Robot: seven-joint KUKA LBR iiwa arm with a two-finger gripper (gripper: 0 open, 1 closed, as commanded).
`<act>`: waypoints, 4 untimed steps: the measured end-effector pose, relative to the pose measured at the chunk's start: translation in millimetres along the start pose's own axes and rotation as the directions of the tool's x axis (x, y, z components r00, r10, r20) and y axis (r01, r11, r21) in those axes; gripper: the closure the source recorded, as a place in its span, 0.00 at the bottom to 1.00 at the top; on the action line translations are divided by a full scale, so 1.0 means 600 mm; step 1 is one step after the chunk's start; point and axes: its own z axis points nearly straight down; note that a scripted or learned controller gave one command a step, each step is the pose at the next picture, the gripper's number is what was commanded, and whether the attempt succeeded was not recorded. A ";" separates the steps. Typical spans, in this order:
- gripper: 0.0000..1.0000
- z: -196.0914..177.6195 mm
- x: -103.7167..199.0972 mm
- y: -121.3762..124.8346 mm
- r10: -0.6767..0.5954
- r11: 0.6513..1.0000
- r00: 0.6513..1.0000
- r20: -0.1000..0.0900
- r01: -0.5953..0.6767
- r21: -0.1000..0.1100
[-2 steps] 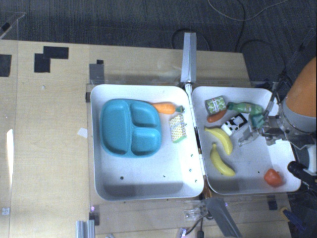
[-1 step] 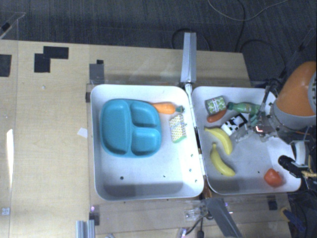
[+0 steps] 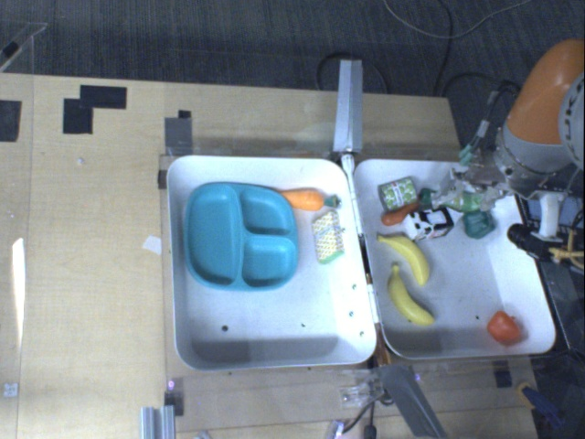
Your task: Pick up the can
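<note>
The green can (image 3: 398, 192) lies on its side in the right bin (image 3: 521, 282), near that bin's far left corner. Just in front of it sits a small red thing (image 3: 395, 217), and beside that a black-and-white toy (image 3: 430, 225).

The jaws (image 3: 471, 193) hang over the far edge of the right bin, well to the right of the can and not touching it; whether they stand apart or together I cannot tell (the metal parts blur into one another there). A teal object (image 3: 478, 223) lies just below them.

Two bananas (image 3: 408, 277) lie in the middle of the right bin, one behind the other, and a red tomato (image 3: 505, 327) sits at its near right corner.

In the left bin (image 3: 274, 337) a blue divided plate (image 3: 243, 234) fills the far left part. A carrot (image 3: 304, 199) lies along the far edge, and a patterned sponge (image 3: 328, 238) rests by the right wall.
</note>
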 end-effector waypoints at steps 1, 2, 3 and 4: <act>0.00 0.082 0.029 0.002 0.050 0.999 0.999 0.000 -0.050 -0.005; 0.00 0.123 0.070 0.021 0.221 0.975 0.975 0.008 -0.221 0.030; 0.00 0.124 0.099 0.030 0.692 0.713 0.719 0.055 -0.694 0.097; 1.00 0.104 0.104 0.041 0.688 0.721 0.724 0.037 -0.689 0.070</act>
